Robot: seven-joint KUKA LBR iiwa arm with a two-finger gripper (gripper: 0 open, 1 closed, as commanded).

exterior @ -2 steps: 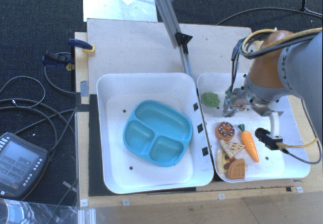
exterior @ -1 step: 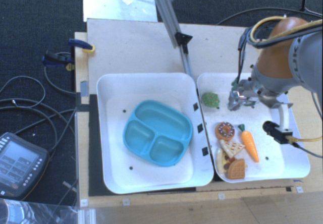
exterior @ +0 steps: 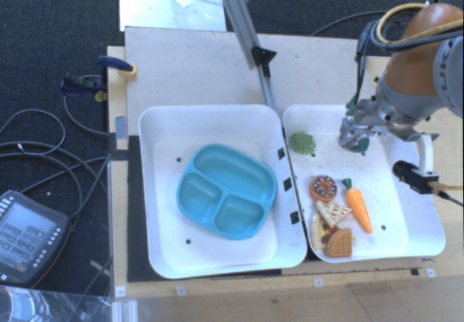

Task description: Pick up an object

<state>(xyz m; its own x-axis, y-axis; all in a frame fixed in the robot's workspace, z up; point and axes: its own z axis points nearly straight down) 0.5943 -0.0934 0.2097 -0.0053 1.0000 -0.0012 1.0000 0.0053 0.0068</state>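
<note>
In the right bin (exterior: 406, 237), toward its 12 o'clock edge, I've got the gripper (exterior: 354, 141) low over bare floor; can't tell from here whether it has anything. Nearest pick is the green broccoli-like piece (exterior: 302, 143), just beside it at 9 o'clock. Carrot (exterior: 359, 209), donut (exterior: 323, 188) and waffle pcs (exterior: 335, 230) cluster at 6 o'clock, touching each other, so messier grabs imo. I'd go for the green one: shift toward 9, centre over it, drop straight, keep off the bin wall. Blue plate (exterior: 228, 190) in the left bin isn't my target.
</note>
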